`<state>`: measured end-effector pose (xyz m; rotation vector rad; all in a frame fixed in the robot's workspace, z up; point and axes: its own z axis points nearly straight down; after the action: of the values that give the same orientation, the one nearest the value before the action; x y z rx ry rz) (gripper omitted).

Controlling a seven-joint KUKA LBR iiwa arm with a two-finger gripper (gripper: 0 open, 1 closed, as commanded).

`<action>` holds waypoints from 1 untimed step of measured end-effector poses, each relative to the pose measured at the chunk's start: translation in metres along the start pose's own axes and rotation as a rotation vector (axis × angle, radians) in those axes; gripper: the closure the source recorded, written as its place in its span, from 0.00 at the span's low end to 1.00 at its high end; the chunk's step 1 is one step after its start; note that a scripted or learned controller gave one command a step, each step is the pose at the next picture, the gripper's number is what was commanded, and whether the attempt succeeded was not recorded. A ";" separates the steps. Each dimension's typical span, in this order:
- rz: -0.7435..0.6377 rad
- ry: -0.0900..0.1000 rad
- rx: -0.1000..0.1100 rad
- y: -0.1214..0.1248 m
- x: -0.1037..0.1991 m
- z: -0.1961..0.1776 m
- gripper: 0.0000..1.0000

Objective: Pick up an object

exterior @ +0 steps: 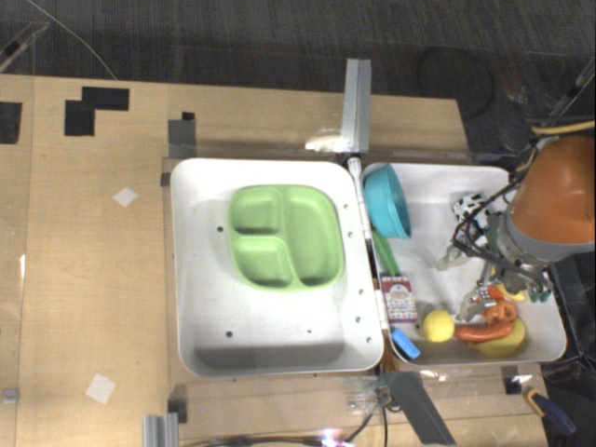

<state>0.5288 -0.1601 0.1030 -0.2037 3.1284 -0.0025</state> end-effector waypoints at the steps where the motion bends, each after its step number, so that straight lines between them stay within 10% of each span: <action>1: -0.065 -0.004 0.001 -0.057 -0.090 -0.020 0.00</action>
<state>0.6253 -0.2052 0.1237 -0.3054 3.1158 -0.0042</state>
